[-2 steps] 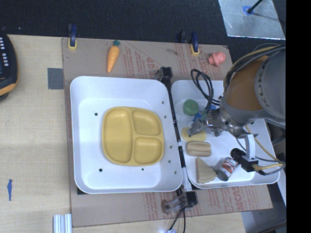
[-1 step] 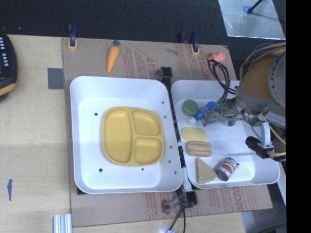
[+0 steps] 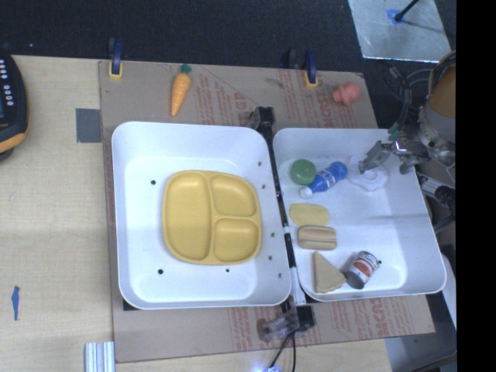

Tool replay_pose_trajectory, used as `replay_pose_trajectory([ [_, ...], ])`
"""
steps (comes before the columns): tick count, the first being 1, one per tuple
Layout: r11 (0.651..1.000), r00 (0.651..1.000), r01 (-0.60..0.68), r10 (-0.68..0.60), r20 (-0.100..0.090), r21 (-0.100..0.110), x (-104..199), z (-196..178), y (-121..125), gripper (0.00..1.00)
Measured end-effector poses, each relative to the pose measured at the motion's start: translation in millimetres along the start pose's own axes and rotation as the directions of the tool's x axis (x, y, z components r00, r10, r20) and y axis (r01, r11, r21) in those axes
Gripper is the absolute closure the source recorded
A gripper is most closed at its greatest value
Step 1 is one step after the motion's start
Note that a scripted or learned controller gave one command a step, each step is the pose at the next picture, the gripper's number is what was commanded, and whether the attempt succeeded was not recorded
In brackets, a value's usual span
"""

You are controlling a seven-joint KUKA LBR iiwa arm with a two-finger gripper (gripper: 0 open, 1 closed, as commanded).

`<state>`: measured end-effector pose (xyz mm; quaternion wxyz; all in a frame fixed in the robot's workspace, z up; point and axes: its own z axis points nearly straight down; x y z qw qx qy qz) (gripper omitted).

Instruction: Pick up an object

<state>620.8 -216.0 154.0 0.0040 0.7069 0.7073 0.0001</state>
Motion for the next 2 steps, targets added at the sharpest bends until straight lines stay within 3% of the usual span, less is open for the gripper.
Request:
replay_pose_trajectory([
  [1, 1.000, 1.000, 0.013, -0.013, -0.012, 0.014, 130, 2, -58, 0.00],
  [2, 1.000, 1.000, -0.002, 0.002, -0.002, 0.009, 38, 65, -17, 0.00],
])
